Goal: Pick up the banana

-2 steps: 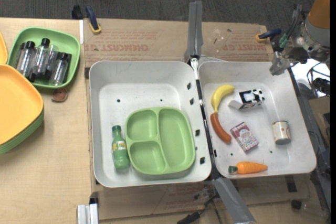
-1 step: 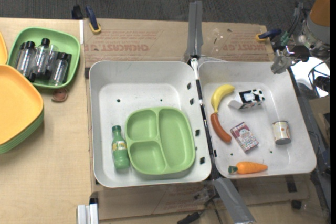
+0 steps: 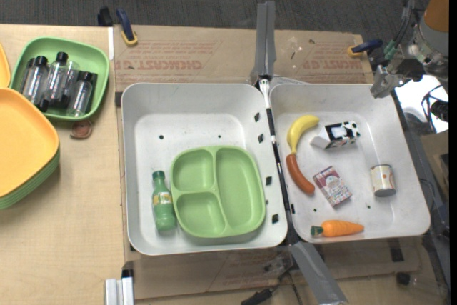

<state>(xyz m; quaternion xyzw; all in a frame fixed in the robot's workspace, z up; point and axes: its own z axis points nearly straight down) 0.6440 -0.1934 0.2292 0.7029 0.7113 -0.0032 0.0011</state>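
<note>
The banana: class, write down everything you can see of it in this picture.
The banana is yellow, smooth and curved, looking like plastic. It lies flat in the right bin, near the upper left corner, one end pointing up and right, the other down toward the sausage, which it nearly meets. The milk carton lies apart to its right.

You see the banana (image 3: 300, 130) lying in the right bin (image 3: 410, 175) just above the hot dog (image 3: 300, 173), with the gripper (image 3: 383, 82) hanging over that bin's far right corner.
</note>
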